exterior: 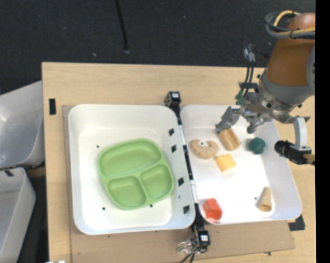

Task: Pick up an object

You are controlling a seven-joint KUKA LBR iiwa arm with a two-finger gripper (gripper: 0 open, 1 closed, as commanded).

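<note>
My gripper (240, 123) hovers over the back of the right bin (280, 201), its two grey fingers spread open with nothing between them. Just under its left finger lies a tan cylinder (229, 139). A teal ball (256, 145) sits a little below the right finger. A tan curved piece (203, 148) rests to the left of the cylinder, and a yellow block (225, 162) lies below it. A red object (212, 209) sits at the bin's front left corner. A tan cone (265, 199) lies at the front right.
The left bin (77, 147) holds a green divided tray (135, 172). A black-clipped divider (182, 158) runs between the two bins. The arm's orange band (288, 59) rises at the back right. White equipment (14, 130) stands off the bench's left side.
</note>
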